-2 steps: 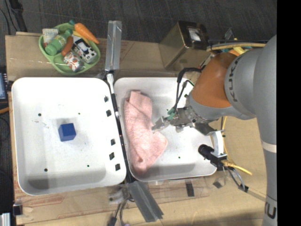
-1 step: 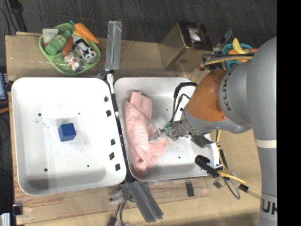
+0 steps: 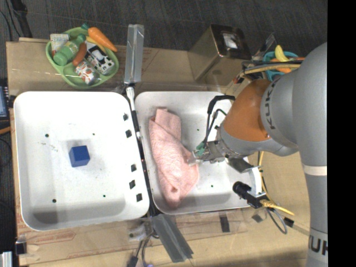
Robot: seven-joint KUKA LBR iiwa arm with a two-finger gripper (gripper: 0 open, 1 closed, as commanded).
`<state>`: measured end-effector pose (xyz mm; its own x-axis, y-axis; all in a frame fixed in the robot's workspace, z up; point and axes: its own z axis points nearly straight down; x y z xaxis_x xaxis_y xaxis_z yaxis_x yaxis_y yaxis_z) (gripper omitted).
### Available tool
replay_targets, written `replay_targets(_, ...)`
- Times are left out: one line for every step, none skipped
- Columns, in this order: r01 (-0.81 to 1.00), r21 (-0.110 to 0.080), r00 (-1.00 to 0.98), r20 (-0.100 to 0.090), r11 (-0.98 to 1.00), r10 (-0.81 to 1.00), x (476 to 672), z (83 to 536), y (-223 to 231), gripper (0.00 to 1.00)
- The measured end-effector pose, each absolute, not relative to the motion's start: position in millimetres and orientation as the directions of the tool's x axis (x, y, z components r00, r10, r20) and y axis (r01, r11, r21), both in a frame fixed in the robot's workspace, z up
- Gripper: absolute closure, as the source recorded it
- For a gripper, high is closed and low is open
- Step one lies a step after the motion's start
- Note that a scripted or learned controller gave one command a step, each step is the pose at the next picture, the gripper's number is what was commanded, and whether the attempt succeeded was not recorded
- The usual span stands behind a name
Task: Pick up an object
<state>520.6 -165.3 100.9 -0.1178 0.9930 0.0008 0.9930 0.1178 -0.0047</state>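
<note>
Seen from above at a slant: two shallow white bins side by side on a bench. In the left bin (image 3: 33, 149), a small blue cube (image 3: 79, 156), alone and well apart from the walls. In the right bin (image 3: 222, 199), a crumpled pink cloth (image 3: 171, 157), lying lengthwise along the bin's left side, from far to near. Reaching in from the right, a grey arm with an orange band (image 3: 250, 118) above the wrist, bent low over the right bin. At its tip, the gripper (image 3: 199, 152), down at the right edge of the cloth, touching or just beside it. Whether open or closed on the fabric: cannot tell, too small and too dark to judge. Far left, beyond the bins, a green bowl (image 3: 55, 63) heaped with toy food. Judged step: the reach and descent onto the cloth, grasp not yet confirmed. Next move likely calls for closing firmly on a fold of fabric, then lifting straight up, with enough height for the hanging cloth to clear the bin wall.
</note>
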Motion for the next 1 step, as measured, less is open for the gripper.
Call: replay_targets(0.995, 0.001, -0.1, -0.001, 0.1, 0.995, 529.8, 247.3, -174.7, 1.0)
